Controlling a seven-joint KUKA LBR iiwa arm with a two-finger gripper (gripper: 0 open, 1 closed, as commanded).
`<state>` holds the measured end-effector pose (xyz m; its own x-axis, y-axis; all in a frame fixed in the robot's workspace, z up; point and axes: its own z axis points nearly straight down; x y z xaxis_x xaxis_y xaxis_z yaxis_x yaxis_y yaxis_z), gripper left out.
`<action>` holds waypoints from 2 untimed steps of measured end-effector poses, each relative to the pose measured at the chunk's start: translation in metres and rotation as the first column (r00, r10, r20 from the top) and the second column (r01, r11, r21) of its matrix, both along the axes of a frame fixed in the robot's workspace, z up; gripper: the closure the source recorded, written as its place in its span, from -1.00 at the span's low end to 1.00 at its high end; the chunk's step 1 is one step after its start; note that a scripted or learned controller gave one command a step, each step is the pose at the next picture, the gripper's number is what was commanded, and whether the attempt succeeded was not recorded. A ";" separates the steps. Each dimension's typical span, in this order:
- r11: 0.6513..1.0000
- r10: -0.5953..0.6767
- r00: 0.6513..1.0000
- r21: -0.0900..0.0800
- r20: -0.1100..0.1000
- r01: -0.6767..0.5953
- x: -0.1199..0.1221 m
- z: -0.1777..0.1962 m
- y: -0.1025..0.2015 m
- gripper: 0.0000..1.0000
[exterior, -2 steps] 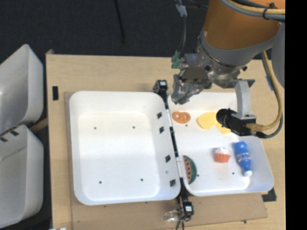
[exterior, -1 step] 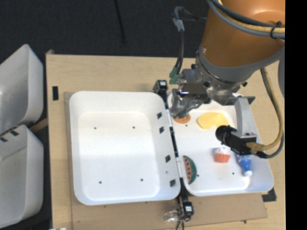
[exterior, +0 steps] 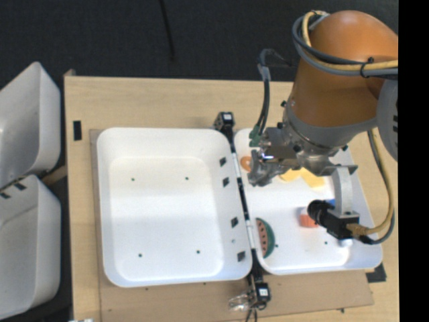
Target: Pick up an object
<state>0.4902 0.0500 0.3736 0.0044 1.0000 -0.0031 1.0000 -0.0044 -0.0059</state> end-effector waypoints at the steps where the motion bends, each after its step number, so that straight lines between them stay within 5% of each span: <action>1: 1.000 0.007 1.000 0.003 0.009 -0.007 0.001 0.027 -0.001 1.00; 2: 1.000 0.007 1.000 0.003 0.009 -0.007 0.012 0.054 -0.005 1.00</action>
